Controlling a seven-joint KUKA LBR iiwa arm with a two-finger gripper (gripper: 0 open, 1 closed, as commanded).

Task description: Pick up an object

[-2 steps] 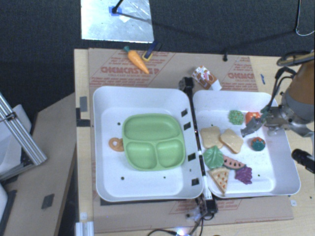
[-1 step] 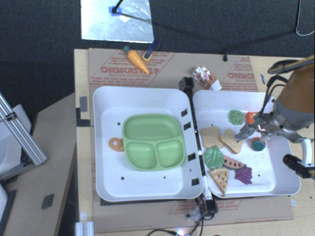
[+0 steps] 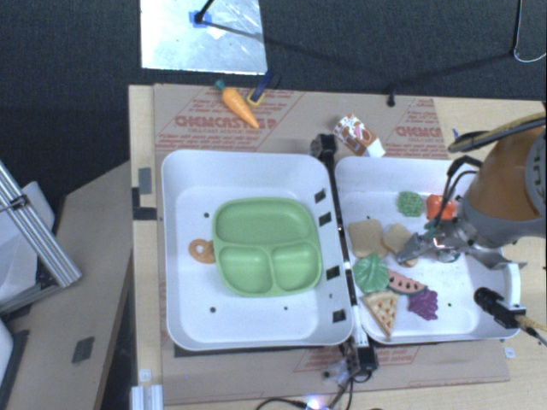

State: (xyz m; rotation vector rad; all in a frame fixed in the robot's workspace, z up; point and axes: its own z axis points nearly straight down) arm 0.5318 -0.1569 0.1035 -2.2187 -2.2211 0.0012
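Note:
My gripper (image 3: 416,248) hangs low over the right bin (image 3: 367,182), its tip at a tan round cracker piece (image 3: 397,237). Around it lie a toast slice (image 3: 366,236), a green leaf (image 3: 371,273), a watermelon slice (image 3: 405,283), a pizza wedge (image 3: 381,311), purple grapes (image 3: 424,302), a green broccoli piece (image 3: 410,202) and a red-orange piece (image 3: 436,206) half hidden by the arm. The grey arm with its orange band (image 3: 504,178) comes in from the right.
The left bin (image 3: 184,229) holds a green divided tray (image 3: 263,244) and a small pretzel ring (image 3: 202,250). Behind the bins on the cardboard lie a toy carrot (image 3: 239,106) and a small packet (image 3: 359,135). A black part (image 3: 496,304) juts over the right bin's near corner.

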